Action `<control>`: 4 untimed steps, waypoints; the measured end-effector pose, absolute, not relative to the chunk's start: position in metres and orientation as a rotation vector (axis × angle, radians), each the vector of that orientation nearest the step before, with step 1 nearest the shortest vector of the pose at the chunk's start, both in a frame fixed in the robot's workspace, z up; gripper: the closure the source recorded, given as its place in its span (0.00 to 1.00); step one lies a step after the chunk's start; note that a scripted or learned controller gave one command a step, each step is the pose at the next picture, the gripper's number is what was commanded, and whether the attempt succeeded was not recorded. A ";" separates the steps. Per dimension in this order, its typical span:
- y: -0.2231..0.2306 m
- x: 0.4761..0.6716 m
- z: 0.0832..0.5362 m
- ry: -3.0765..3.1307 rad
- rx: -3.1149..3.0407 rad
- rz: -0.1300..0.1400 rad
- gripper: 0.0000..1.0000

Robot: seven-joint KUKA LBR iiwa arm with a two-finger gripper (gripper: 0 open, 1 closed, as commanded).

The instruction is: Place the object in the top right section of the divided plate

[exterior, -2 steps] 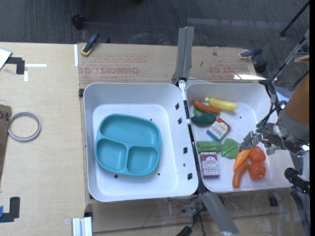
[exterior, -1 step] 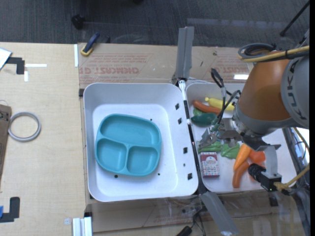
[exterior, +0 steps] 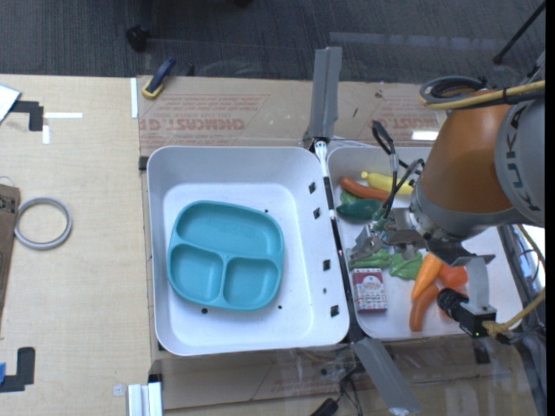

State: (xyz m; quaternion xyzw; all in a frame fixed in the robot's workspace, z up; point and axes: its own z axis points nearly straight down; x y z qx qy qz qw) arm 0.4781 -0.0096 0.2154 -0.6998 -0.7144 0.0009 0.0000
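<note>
Over right bin (exterior: pixel 520 323): jaws (exterior: pixel 375 243) state unclear | arm hides toys | left: divided plate (exterior: pixel 227 256)

The grey arm (exterior: pixel 486 163) reaches in from the right, its orange band facing the camera. Its claw (exterior: pixel 375 239) points down and leftward, low.

a roll of tape (exterior: pixel 40 222) lies on the bench (exterior: pixel 78 319) left of the bins.

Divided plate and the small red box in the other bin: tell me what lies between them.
In the camera view, bare white bin floor, then the two bins' adjoining walls, separate the teal divided plate from the red box. No loose object lies between.
</note>
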 end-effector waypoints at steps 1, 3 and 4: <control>0.062 0.478 0.276 -2.457 -1.958 0.003 0.00; 0.219 0.498 0.117 -2.534 -1.853 0.008 0.00; 0.191 0.511 0.189 -2.774 -1.476 0.004 0.00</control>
